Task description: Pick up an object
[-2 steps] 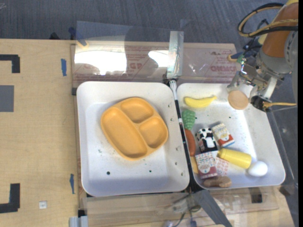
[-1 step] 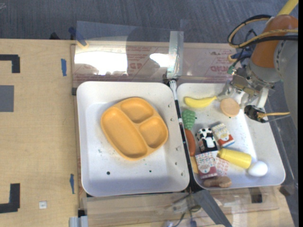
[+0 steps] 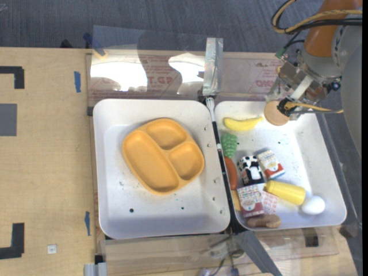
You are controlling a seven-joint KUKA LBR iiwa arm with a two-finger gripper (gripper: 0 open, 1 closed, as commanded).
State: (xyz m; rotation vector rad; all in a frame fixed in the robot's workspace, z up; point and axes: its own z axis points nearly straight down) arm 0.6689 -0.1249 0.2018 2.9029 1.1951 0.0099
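The arm [image 3: 339, 33] is mostly grey with a fat orange band up top. Yellow and black cables loop off its side, and the wrist end is a cluttered metal block with small dark fittings.

- A pale wooden bench [image 3: 40, 171] carries two shallow white bins side by side.
- The left bin [image 3: 102, 171] holds an orange divided plate [image 3: 164, 154] with three sections, lying near its middle.
- The right bin [image 3: 329, 154] holds several small things:
  - a yellow banana [image 3: 241, 123] near the far wall;
  - a green item [image 3: 229, 144] against the near-side divider, with a reddish-orange stick [image 3: 231, 172] just below it;
  - a black-and-white toy [image 3: 249, 167] beside a small red-and-white carton [image 3: 270, 164];
  - a yellow bottle [image 3: 284, 192] lying on its side, with a white egg [image 3: 313, 205] just beside it;
  - a printed packet [image 3: 250, 199], and a brown lump [image 3: 263, 221] at the front rim.
- Blue tape strips [image 3: 77, 80] and black marks [image 3: 14, 76] sit on the bench.
- Grey carpet [image 3: 144, 4] lies beyond.
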